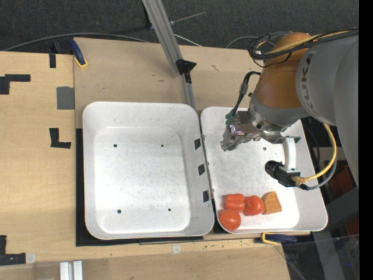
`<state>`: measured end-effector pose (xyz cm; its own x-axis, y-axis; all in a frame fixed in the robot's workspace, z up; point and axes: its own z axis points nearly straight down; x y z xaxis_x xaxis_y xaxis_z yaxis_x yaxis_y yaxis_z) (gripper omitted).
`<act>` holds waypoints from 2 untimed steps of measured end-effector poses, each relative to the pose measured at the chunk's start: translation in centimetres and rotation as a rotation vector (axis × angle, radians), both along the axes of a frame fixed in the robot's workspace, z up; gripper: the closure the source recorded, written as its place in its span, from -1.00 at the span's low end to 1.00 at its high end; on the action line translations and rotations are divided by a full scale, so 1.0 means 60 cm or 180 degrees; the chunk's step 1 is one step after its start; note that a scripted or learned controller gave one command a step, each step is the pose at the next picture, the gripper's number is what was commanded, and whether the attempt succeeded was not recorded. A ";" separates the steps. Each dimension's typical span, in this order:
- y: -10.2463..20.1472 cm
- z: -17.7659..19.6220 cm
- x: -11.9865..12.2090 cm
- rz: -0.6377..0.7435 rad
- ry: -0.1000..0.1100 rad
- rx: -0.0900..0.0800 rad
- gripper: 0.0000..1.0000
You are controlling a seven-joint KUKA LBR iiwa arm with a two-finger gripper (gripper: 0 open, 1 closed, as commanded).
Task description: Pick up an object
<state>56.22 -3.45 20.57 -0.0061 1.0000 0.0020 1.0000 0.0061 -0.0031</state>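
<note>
Toys lie well below tool, seemingly apart.

Two white bins; seemingly three red pieces; one orange block.

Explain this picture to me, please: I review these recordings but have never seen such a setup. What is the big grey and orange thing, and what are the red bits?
You are looking down at a slant from one fixed camera above a wooden bench. Two shallow white bins sit side by side: the left bin and the right bin. The grey and orange shape is a robot arm reaching in from the right. Its claw hangs over the upper part of the right bin; I cannot make out anything held in it. Near that bin's lower edge lie three small red pieces and, beside them, an orange block. The arm's job is to pick one up.
</note>
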 end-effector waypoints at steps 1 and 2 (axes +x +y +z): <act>0.090 -0.008 -0.012 0.0002 0.0001 -0.0001 1.00; 0.169 -0.006 -0.022 0.0003 -0.0001 -0.0001 1.00</act>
